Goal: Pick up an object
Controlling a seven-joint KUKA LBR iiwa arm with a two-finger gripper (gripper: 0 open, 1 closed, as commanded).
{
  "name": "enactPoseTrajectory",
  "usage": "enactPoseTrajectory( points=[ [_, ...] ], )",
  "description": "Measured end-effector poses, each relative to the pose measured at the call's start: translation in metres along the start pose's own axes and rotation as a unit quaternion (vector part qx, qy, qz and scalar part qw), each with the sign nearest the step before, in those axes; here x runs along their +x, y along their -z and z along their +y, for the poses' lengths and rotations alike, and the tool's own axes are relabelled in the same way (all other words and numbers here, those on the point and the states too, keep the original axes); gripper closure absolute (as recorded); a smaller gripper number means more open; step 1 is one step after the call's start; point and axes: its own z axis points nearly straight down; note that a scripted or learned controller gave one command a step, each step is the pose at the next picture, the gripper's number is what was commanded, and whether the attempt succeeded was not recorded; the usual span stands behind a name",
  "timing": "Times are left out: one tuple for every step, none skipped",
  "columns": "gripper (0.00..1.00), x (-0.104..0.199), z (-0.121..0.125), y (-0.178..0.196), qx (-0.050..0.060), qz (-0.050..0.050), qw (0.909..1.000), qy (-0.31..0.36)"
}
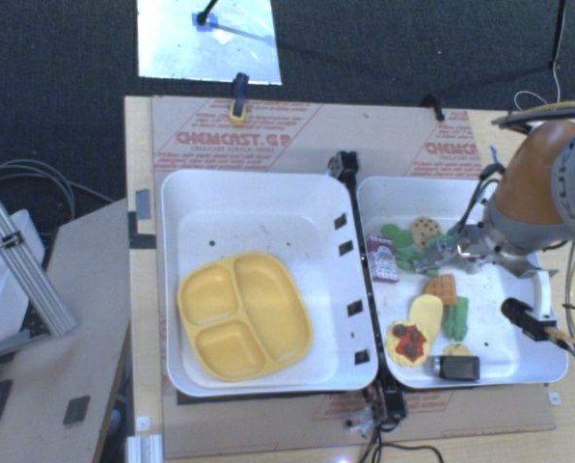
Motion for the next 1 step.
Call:
enactPoseTrajectory(
  points=[
    [1.00, -0.0030, 0.0020, 0.0191, -0.005, -0.001, 1.0000, -0.001]
  ],
)
